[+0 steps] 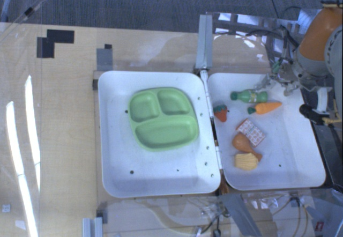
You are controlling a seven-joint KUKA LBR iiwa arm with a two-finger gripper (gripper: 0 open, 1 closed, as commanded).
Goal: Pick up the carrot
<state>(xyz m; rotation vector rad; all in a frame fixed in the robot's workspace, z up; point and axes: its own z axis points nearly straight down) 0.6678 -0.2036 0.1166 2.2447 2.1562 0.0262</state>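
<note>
Carrot waiting in the right bin, arm parked at the far right corner.

From above: the carrot [265,107] lies on its side in the right bin [300,171], just beside a green bottle [248,96]. It looks like a light, stiff, smooth plastic toy, best taken across its thick orange middle. The pincer [282,72] hangs above the bin's far edge; I cannot tell whether it is spread or pressed together. Count: one carrot, one bottle, two bins, one green divided plate [163,118] in the left bin [115,177].
</note>
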